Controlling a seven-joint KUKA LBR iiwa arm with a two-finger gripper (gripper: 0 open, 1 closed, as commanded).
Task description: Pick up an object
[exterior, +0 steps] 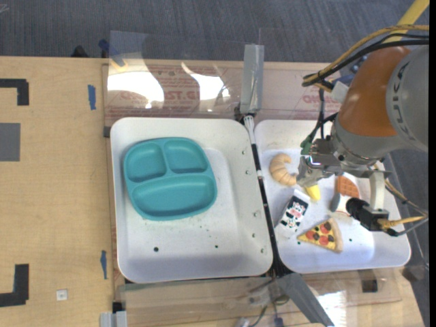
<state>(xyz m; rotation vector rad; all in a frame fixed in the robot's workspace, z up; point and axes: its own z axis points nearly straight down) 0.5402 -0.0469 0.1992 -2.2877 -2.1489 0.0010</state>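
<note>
Nearest object: a small yellow block (314,192) in the right bin (392,254), just under the gripper (310,177), beside the croissant (282,168).
Handling: likely light, stiff toy food; take it across its short sides.
Gripper: low over the block; its opening cannot be told.
Other picks: pizza slice (323,236), black-and-white carton (295,213), orange piece (347,184).
Left bin (235,240): teal divided plate (169,177).

arm (381,107): reaches in from right, wrist bent down | gripper (308,178): low, pointing down | fingers: seemingly hidden
</note>
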